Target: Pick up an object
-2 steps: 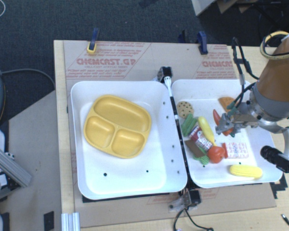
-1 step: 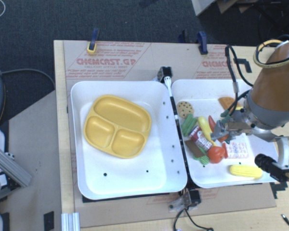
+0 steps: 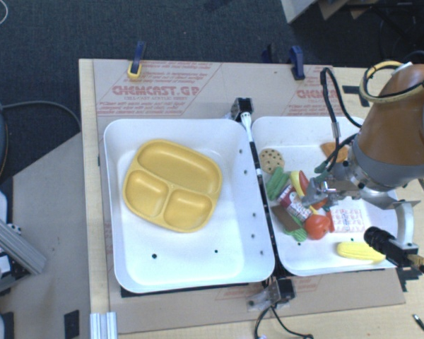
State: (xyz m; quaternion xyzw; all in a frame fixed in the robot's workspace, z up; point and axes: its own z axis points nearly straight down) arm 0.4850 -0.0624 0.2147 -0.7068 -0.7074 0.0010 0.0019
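Over the right bin [image 3: 297,263], the tool [image 3: 318,193] half-hides among toy food [image 3: 297,207]; its grip cannot be told.

Right bin [image 3: 297,129] contents | round tan cookie [image 3: 271,159] near divider | green vegetable [image 3: 276,183] lying slantwise below it | red tomato [image 3: 317,224] amid central cluster | yellow corn cob [image 3: 360,251] flat near front wall, apart

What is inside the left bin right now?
The left bin holds one yellow divided plate with three compartments, lying flat toward its upper left. The bin floor beneath the plate is covered, so anything under it cannot be seen.
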